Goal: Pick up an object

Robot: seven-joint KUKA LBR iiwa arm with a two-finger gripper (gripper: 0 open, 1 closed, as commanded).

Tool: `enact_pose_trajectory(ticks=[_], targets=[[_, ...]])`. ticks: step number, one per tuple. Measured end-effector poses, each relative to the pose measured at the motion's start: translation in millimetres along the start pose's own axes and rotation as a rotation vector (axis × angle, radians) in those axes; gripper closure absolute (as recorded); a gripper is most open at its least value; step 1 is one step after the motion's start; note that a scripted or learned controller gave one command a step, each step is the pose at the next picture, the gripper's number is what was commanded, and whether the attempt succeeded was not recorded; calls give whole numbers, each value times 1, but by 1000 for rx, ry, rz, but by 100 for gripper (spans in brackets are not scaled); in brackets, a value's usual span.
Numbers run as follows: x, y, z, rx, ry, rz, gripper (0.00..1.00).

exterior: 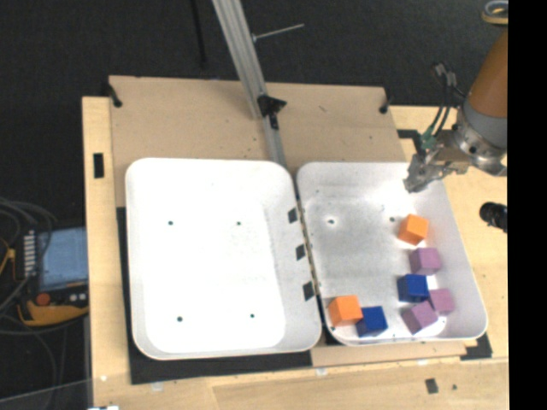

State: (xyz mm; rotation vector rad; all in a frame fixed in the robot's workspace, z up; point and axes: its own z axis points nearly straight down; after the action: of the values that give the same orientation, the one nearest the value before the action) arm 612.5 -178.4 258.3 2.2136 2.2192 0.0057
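Note:
My gripper (416, 178) hangs over the far right corner of the right bin (359, 229), pointing down and to the left. Nothing shows between its tips. An orange cube (414, 228) lies just below it in the view, apart from it. Further toward the front sit a purple cube (427, 259), a blue cube (413, 287), and two more purple cubes (441, 300) (419, 316). Near the front rim another orange cube (345, 308) touches a second blue cube (372, 320).
The left bin (214, 254) lies beside the right one, joined by small black clips (301, 252). A slanted metal rail (244, 58) rises from the back of the bench. A blue device with cables (51, 267) rests off the bench's left side.

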Motion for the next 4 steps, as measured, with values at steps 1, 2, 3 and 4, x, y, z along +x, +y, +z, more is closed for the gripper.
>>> enact_pose_trajectory(ticks=[1,2,3,4], targets=[[55,6,-7,4,3,-4,100],[106,9,-12,5,3,-5,100],[159,0,0,8,3,-4,100],[215,-4,0,8,4,-5,100]])
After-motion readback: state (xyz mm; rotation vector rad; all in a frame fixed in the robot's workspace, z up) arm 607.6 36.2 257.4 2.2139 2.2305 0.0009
